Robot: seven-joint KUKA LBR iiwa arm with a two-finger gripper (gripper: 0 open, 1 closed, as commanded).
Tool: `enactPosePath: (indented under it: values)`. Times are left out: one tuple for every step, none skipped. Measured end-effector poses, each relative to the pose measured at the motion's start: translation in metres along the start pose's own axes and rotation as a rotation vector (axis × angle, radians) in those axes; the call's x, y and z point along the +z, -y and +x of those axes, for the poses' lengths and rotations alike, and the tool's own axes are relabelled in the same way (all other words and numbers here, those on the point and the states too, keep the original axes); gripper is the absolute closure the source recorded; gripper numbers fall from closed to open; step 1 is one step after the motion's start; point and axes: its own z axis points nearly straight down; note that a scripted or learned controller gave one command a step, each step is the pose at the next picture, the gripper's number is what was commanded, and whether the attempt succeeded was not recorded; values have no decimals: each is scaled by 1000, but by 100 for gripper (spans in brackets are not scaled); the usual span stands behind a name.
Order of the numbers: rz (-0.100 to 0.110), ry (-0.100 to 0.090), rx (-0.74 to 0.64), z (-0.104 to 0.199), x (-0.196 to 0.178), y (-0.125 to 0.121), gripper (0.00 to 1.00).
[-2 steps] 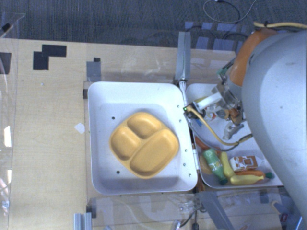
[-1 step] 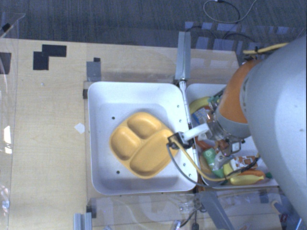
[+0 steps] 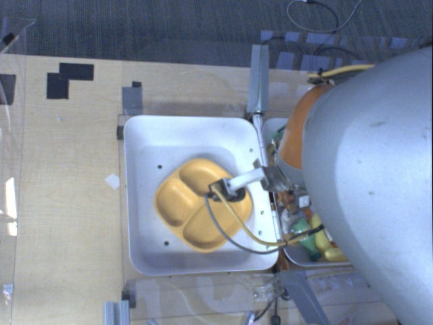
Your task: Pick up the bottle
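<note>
My gripper (image 3: pixel 274 180) hangs over the wall between the two bins, mostly covered by the large grey arm (image 3: pixel 365 181) and its orange band (image 3: pixel 298 137). In the right bin (image 3: pixel 298 257) a few small things peek out from under the arm: a green piece (image 3: pixel 313 244), yellow pieces (image 3: pixel 331 252) and a green scrap (image 3: pixel 278 138) near the far wall. I cannot tell which of them is the bottle; most of that bin is hidden by the arm.
The left bin (image 3: pixel 145 147) holds a yellow divided plate (image 3: pixel 193 205) near its middle. A metal post (image 3: pixel 258 80) stands behind the gap between the bins. Black tape marks (image 3: pixel 67 78) lie on the wooden bench at far left.
</note>
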Motion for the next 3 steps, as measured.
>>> enactPosePath:
  values:
    - [22,21,-55,97,-29,-25,0]
    - [23,24,-185,75,-42,-16,0]
    - [24,25,-119,-6,-34,30,0]
